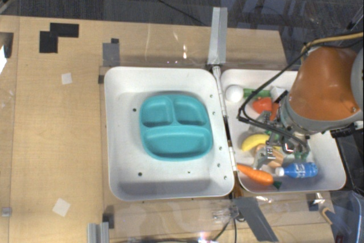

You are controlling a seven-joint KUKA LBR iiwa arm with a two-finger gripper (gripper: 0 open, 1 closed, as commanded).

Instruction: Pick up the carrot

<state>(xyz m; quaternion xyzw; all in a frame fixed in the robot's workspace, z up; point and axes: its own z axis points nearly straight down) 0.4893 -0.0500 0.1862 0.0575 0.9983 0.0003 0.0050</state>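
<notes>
Although the arm (327, 85) hangs low over the right bin (335, 176), the carrot (255, 174) lies free on the bin floor near the front left corner, with its orange body pointing left and a bit of green at its right end. The hand (272, 152) sits just above and to the right of it, in a knot of cables and metal parts, and I cannot tell from this slanted view how its grasping parts stand. Nothing orange shows caught in it, so I judge the carrot not yet picked.

The crowding is the main hazard. A banana (252, 142) lies just behind the carrot, a blue bottle (298, 170) just to its right, and a tomato (262, 104) and a white ball (233, 93) sit farther back. A descent slightly off line could close on the banana or bottle instead, or shove the carrot against the bin wall. The carrot's tapered, smooth shape could also let it squirt out of a pinch near the thin end. The left bin (122, 99), holding a teal tray (173, 125), plays no part.
</notes>
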